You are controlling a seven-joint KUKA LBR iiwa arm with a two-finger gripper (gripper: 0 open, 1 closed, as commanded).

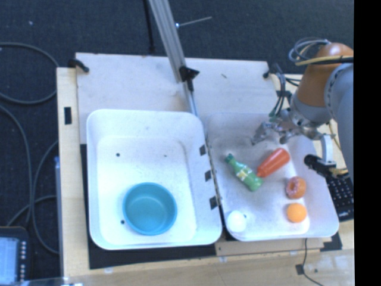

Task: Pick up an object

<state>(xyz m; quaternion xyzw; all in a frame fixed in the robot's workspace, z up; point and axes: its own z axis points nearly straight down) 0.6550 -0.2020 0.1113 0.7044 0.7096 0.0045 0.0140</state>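
The right bin (238, 130) holds a red-orange carrot-shaped piece (273, 162), a green bottle (243, 173), a reddish doughnut (296, 187), an orange ball (296, 213) and a white ball (236, 221). My gripper (272, 133) hangs over the bin's back right part, just above and behind the carrot piece. Its fingers (258, 137) are spread apart with nothing between them. A blue bowl (149, 208) sits in the left bin (143, 130).
A slanted metal pole (169, 34) rises from the bench behind the bins. Black clips (208, 174) line the seam between the bins. A dark keyboard-like item (340, 195) lies off the right bin's right edge. Cables trail on the dark floor at left.
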